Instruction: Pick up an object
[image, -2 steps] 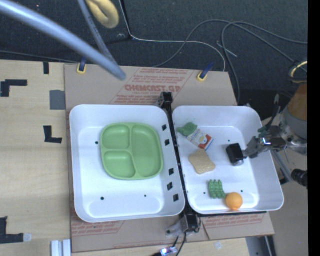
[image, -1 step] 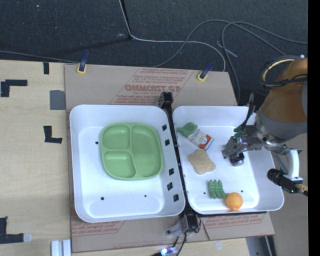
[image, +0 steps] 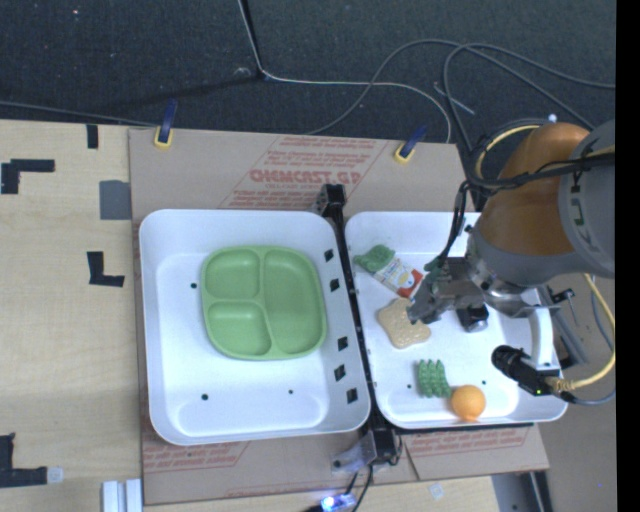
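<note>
In the camera view the gripper (image: 424, 305) hangs low in the right bin (image: 500, 225), right at the upper edge of the tan cracker (image: 403, 325). Whether it is open or closed cannot be told, and nothing is visibly held. The pick looks not yet done; grasp and lift remain. The cracker lies flat, its long axis running diagonally away from the gripper.

Reaching in from the right, orange-banded grey arm (image: 540, 215) bent low, dark hand (image: 428, 303) pointing down and leftward.
</note>
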